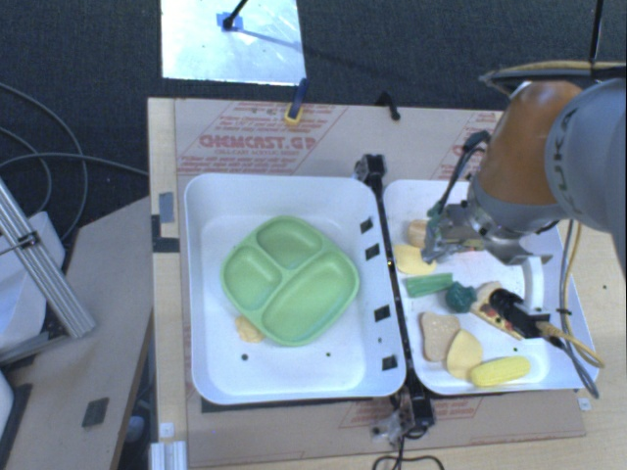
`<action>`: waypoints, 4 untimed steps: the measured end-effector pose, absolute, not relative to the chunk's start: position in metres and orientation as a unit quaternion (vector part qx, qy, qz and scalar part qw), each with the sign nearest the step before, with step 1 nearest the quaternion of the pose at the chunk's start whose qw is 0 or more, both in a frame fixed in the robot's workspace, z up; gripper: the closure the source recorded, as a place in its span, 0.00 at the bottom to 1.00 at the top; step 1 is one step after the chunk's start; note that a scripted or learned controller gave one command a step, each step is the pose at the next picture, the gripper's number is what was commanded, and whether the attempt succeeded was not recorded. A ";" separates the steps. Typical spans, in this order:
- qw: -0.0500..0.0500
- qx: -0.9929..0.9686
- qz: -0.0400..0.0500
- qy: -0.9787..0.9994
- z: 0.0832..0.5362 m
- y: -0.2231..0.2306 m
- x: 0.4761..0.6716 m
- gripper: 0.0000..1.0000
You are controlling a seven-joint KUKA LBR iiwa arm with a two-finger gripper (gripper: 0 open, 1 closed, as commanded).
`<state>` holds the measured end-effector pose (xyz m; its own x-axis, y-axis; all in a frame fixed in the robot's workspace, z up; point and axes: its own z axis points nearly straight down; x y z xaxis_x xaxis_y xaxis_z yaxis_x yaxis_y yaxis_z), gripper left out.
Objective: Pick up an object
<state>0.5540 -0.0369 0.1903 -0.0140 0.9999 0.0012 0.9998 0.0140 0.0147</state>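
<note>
- A dark carpeted floor [78,57] lies behind the bench, with a shiny square sheet [232,27] on it at 12 o'clock of the view. A printed cardboard panel [257,141] lies under both bins.
- The left bin [284,189] holds a green divided plate [291,280] at its middle. A small yellow scrap [249,329] peeks out at the plate's 7 o'clock.
- The right bin [416,199] carries all the loose toy food.
- The gripper [438,245] hangs low over the right bin's 10 o'clock corner, with the grey and orange arm behind it at 3 o'clock.
- Whether the gripper is spread or pressed together I cannot tell, and nothing is visibly pinched in it.
- A tan piece [419,231] lies just beside the gripper at its 9 o'clock, and a yellow piece [411,258] sits at its 7 o'clock. Both lie against the bin's left wall and look like the likeliest targets.
- Further toward 6 o'clock lie a green stick [428,285], a dark teal lump [459,296], a bread slice [440,334], a yellow wedge [464,352] and a corn cob [500,369].
- My reading is that the step in hand is the descent onto a target, with no grasp made yet.
- The next move calls for settling squarely over one piece and clear of the bin wall, then closing and lifting straight up. The neighbouring pieces are close enough to be nudged or caught as well.
</note>
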 end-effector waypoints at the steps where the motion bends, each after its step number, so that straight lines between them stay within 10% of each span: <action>1: 0.001 0.706 0.001 0.708 0.184 -0.042 0.549 0.00; 2: -0.001 0.709 -0.002 0.705 0.142 -0.101 0.503 0.00; 3: 0.003 0.703 0.003 0.711 0.207 -0.033 0.545 0.00; 4: -0.003 0.709 -0.003 0.705 0.118 -0.106 0.483 0.00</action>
<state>0.4828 -0.1058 0.1183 0.0065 1.0000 0.0004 1.0000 -0.0065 -0.0076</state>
